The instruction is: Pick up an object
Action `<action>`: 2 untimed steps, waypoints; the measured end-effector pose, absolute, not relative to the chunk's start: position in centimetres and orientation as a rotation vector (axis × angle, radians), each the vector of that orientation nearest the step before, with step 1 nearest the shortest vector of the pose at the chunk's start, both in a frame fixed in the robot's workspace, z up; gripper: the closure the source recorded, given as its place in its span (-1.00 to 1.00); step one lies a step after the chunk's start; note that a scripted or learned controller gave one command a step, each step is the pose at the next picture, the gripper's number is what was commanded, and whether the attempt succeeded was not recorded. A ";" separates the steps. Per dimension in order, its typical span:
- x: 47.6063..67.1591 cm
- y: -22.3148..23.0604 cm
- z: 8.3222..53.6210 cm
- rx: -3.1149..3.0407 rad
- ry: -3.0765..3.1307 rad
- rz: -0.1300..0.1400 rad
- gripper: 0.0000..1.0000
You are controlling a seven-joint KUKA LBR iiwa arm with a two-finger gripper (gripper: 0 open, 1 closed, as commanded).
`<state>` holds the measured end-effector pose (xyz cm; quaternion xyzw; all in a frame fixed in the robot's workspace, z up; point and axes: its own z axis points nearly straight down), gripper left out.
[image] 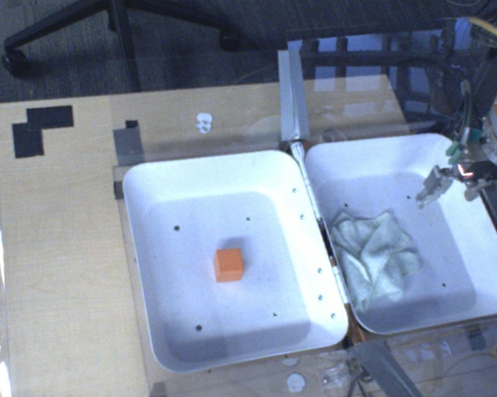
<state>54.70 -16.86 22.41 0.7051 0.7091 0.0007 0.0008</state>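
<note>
— What have you got from the camera view?

— I'm looking down on the desk [66,262] with both bins. The left bin [154,205] holds an orange cube [229,265] sitting alone near its middle, flat on the floor, well apart from every wall. The right bin [489,298] holds a crumpled white cloth [376,256] bunched toward its lower left, close to the wall shared with the other bin.

— And the gripper?

— The gripper [446,183] hangs over the right bin's upper right, fingers apart, nothing between them, and well clear of the cloth.

— Which would you go for?

— I'd judge the cube easier: open room all round for the fingers. The cloth lies nearer, but that shared wall crowds one side.
</note>
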 end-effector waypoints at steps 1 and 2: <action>60.4 -19.3 18.9 2.393 2.033 0.001 -1.00; 65.1 -19.1 8.8 2.479 1.919 0.007 -1.00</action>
